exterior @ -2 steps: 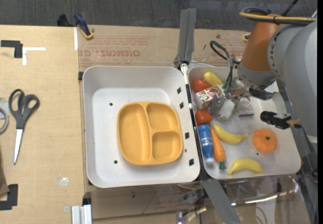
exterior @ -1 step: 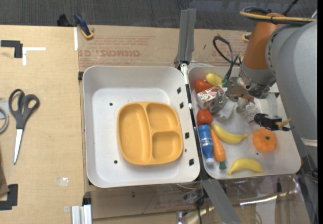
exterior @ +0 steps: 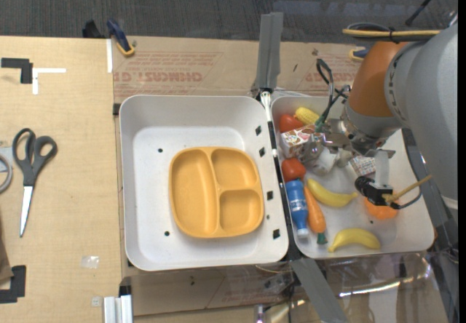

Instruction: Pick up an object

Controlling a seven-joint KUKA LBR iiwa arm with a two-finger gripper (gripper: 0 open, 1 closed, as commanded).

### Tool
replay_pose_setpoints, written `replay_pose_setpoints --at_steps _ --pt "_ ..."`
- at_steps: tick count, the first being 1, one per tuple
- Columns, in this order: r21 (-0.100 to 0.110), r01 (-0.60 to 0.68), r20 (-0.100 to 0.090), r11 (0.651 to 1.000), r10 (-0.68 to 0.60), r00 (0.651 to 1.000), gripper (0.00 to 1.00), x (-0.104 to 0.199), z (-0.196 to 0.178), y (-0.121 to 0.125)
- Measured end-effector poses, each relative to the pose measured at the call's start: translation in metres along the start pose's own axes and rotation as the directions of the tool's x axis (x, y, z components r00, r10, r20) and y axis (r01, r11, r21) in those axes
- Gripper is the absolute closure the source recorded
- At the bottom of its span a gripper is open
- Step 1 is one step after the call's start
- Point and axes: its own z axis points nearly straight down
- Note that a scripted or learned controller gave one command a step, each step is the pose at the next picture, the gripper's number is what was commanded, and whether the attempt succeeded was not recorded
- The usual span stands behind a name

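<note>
Arm: nearest my camera is the grey arm (exterior: 429, 74), which comes in from the right, its orange band above the right bin (exterior: 419, 230).
Claw: I see the claw (exterior: 325, 145) low in the upper half of that bin, among the clutter; I cannot tell whether it is open or closed, and I see nothing clearly held in it.
Beside the claw: a crumpled red-and-white packet (exterior: 296, 141) lies just to its left.
Around it: a red tomato (exterior: 288, 123) and a yellow piece (exterior: 306, 116) lie above the packet, and a second red fruit (exterior: 293, 167) lies below it.
Lower bin: I count a blue bottle (exterior: 295, 201) next to an orange carrot (exterior: 315, 215), a banana (exterior: 331, 194), a second banana (exterior: 354, 239), and an orange item (exterior: 380, 210).
Left bin: the left bin (exterior: 138, 169) holds a yellow divided plate (exterior: 216, 190).
Tabletop: scissors (exterior: 33, 158) lie far left on the tabletop (exterior: 65, 227).
</note>
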Motion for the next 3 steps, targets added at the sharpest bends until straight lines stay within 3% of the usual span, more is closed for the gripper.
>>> replay_pose_setpoints --at_steps 1,2,3 --pt "-0.025 -0.111 -0.008 0.994 0.111 0.994 0.00 -0.014 -0.003 -0.075" --pt "-0.026 -0.063 -0.007 0.998 0.063 0.998 0.00 -0.014 -0.001 -0.123" --pt "-0.026 -0.067 -0.007 0.997 0.067 0.998 1.00 -0.015 -0.010 -0.123"
